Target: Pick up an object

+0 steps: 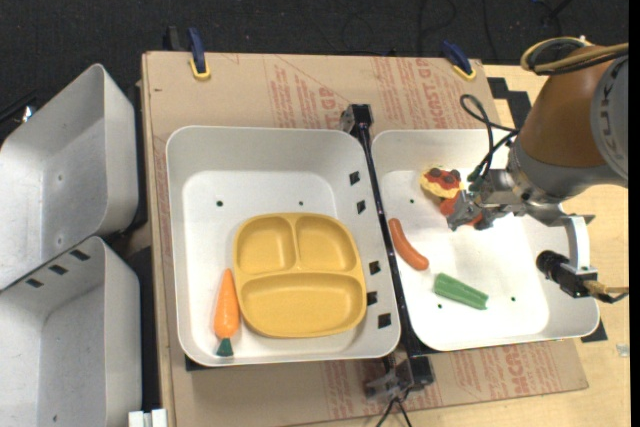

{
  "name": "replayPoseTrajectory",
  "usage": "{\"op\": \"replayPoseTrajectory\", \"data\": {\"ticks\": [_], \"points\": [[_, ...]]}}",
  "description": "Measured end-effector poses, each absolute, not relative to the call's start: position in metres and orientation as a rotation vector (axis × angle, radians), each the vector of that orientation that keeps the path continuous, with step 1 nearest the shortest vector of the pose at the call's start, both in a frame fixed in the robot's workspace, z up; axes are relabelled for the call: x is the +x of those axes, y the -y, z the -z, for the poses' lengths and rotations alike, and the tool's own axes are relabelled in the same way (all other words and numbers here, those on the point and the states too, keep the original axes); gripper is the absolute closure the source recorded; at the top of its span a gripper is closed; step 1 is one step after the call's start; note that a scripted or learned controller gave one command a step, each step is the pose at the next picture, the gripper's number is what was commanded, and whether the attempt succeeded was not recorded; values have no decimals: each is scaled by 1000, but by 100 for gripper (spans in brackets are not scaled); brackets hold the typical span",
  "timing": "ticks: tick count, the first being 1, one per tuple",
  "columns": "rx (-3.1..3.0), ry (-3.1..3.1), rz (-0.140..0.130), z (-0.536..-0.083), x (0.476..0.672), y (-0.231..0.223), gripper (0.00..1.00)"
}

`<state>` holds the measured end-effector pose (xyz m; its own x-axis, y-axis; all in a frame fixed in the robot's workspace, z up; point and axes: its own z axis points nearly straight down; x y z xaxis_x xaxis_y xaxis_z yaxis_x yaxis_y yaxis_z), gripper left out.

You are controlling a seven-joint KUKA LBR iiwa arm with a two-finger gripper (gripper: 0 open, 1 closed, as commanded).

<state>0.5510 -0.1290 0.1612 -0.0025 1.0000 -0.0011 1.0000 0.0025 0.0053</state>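
nearest, a carrot [227,307] lies beside the yellow divided plate [299,275]. reaching in from the right, the arm [570,130] lowers its claw [468,211] by a pizza slice toy [440,181]; whether it grips, i cannot tell.

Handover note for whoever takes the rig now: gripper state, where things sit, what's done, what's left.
Gripper: low in the right bin, beside the pizza slice toy; finger state unclear, no object visibly held.
Right bin also holds the sausage and the green bean pod.
Left bin: yellow divided plate, with the carrot beside it.
Done: nothing lifted so far.
Left: grasp one object and raise it.
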Motion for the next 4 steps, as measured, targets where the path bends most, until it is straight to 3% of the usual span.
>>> {"op": "replayPoseTrajectory", "data": {"ticks": [2, 4], "points": [[2213, -2222, -5, -256, 562, 118, 100], [2213, -2231, -2, -242, 579, 15, 100]]}}
